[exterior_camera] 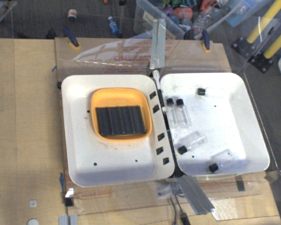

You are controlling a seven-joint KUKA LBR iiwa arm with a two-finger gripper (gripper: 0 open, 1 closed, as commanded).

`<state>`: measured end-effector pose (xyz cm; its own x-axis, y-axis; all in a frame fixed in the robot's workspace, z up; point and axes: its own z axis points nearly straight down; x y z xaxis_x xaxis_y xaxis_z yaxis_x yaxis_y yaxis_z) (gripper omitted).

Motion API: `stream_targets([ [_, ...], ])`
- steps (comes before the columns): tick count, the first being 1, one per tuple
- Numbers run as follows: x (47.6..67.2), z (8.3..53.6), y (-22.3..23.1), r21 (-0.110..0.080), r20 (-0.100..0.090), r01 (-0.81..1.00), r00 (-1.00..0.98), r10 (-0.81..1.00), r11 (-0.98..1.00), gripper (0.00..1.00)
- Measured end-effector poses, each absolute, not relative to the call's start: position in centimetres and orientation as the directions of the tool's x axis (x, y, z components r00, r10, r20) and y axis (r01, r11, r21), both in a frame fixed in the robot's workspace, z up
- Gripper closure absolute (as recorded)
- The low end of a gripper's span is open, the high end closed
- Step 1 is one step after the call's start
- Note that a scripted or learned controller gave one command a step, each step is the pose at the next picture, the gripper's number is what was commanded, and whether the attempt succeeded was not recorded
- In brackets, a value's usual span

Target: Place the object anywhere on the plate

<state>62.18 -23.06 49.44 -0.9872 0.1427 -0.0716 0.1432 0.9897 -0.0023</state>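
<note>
Clear plastic tote of colourful toys (196,6) cut off by top edge. Clear plastic vials with black caps (178,112) nearly invisible against shallow white right bin (239,125); outlines hard to tell.

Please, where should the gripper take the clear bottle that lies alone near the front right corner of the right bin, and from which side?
Probably across the clear body of the bottle, coming straight down from above. It lies flat and slanted, with its black cap toward the front left, so the fingers would best close across its narrow width, clear of the bin wall.
</note>
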Motion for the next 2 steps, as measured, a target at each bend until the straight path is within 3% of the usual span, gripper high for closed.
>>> stream_targets([
  [2, 62.3, 52.3, -23.2, -0.001, -0.101, 0.149, -0.984, 0.148, 0.989, 1.00],
])
